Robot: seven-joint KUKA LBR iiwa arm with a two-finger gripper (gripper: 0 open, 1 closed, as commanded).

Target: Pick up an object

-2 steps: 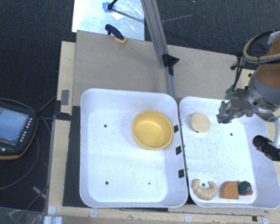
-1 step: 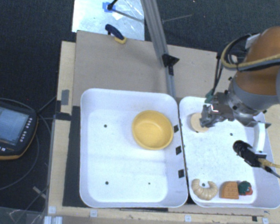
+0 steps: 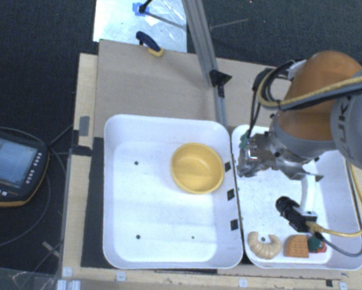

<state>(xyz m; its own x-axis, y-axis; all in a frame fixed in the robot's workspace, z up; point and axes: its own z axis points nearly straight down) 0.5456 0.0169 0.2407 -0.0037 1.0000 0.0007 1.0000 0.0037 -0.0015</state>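
A yellow bowl (image 3: 196, 167) sits upright in the left bin (image 3: 108, 185), toward its far right corner. In the right bin (image 3: 347, 192), a pale ridged croissant-shaped piece (image 3: 265, 245) lies at the near edge. Beside it is an orange square block (image 3: 297, 246), and a small red and green item (image 3: 317, 244) lies just to the right of that. My gripper (image 3: 247, 158) hangs over the right bin's far left corner, close to the wall between the bins. It is well away from the three items at the near edge. Nothing shows between its fingers.
A slanted metal pole (image 3: 205, 46) crosses the bench behind the bins and ends near their shared far corner. A blue and yellow clamp (image 3: 150, 43) lies at the bench's far edge. A teach pendant (image 3: 6, 167) rests on the floor to the left.
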